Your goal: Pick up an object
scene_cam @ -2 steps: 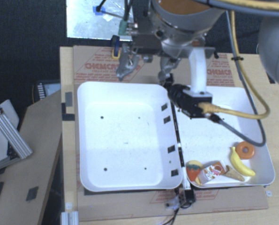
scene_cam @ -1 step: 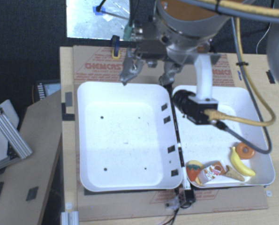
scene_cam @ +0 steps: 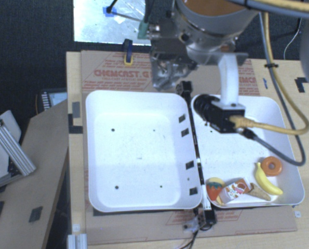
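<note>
Several small objects lie in the near right corner of the right bin [scene_cam: 279, 118]: a yellow banana [scene_cam: 267, 180], an orange ring-shaped piece [scene_cam: 271, 165], a red and white packet [scene_cam: 233, 190], a round orange and green item [scene_cam: 214, 187] and a small brown cone [scene_cam: 258, 193]. My gripper [scene_cam: 165, 75] hangs high near the far edge of the left bin [scene_cam: 107, 139], close to the divider between the bins. It is far from the objects and blurred against the cardboard. I see nothing held in it.
A black unit [scene_cam: 216, 114] with a yellow cable [scene_cam: 279, 131] hangs from the arm over the right bin's far left part. Brown cardboard [scene_cam: 112, 71] lies under both bins. A metal frame [scene_cam: 9, 144] stands at the left.
</note>
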Motion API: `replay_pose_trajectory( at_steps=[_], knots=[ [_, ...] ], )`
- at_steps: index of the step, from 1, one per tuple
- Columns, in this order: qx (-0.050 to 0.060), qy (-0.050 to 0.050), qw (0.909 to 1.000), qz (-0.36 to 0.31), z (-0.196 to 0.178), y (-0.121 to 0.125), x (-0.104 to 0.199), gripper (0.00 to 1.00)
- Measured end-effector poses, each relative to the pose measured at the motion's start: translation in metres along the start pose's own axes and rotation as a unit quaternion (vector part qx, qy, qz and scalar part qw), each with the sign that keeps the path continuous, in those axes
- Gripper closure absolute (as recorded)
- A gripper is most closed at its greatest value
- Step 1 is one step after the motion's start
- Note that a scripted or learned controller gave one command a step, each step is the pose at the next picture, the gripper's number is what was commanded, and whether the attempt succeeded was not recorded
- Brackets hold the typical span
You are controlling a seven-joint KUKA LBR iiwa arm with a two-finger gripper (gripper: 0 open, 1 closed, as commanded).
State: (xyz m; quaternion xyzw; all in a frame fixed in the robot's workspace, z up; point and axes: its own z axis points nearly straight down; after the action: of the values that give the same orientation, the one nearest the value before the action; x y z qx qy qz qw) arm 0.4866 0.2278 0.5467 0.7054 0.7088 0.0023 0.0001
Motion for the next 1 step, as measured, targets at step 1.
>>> replay_pose_trajectory(
  at_steps=[1],
  knots=[
    [0.0, -0.003, 1.0, 0.007, 0.0132, 0.0984, -0.0842, 1.0]
  ],
)
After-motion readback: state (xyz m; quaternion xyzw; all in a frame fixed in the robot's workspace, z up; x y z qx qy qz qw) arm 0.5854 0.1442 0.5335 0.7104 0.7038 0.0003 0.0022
